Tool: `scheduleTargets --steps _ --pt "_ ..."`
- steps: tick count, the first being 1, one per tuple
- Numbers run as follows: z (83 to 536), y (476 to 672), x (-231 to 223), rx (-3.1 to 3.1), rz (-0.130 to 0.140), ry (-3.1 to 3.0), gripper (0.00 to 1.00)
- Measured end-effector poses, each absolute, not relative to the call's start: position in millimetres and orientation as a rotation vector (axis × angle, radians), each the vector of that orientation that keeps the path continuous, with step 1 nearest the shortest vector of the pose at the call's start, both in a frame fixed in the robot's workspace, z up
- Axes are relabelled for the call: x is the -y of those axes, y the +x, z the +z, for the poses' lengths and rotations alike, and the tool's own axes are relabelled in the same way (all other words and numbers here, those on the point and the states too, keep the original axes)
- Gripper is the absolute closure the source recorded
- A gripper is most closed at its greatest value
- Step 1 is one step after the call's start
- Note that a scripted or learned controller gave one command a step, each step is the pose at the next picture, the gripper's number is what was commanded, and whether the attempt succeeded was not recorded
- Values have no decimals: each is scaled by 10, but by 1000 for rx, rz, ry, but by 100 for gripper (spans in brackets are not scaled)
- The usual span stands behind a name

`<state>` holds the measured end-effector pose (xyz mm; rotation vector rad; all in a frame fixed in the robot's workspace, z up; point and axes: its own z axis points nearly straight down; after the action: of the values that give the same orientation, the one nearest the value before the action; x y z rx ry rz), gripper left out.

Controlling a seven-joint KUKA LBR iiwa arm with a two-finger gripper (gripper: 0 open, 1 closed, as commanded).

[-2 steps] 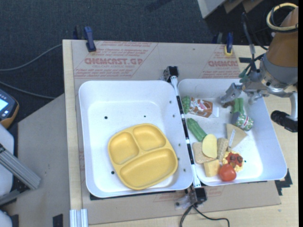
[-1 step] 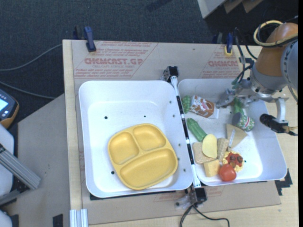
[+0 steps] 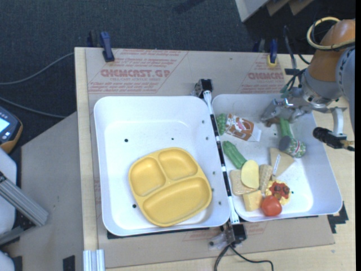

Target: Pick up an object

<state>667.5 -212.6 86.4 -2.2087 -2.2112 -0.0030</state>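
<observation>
My gripper (image 3: 274, 114) hangs over the back of the right bin (image 3: 324, 176), reaching in from the right. Just below it a green stick-like thing (image 3: 286, 130) with a mottled grey end (image 3: 294, 147) lies at a slant; whether the gripper touches it I cannot make out. To the gripper's left lies a red, white and green packet (image 3: 240, 127). A green pod (image 3: 233, 154) rests by the bin's left wall. Nearer the front are a yellow slice (image 3: 250, 175), a pale wedge (image 3: 281, 158) and a red tomato (image 3: 271, 206).
The left bin (image 3: 115, 120) holds a yellow divided plate (image 3: 169, 186) at its front. A tan cracker (image 3: 239, 184), a yellow block (image 3: 252, 200) and small red berries (image 3: 280, 189) crowd the right bin's front. Blue clamps (image 3: 105, 45) stand at the board's back edge.
</observation>
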Motion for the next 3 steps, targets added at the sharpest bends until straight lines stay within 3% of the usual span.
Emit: scheduleTargets --steps 1,2,3 --pt "970 6681 2147 2226 -3 -2220 100" --pt "1671 6509 1363 2230 -4 -2215 100" --pt "2109 5592 1117 2218 0 -2219 100"
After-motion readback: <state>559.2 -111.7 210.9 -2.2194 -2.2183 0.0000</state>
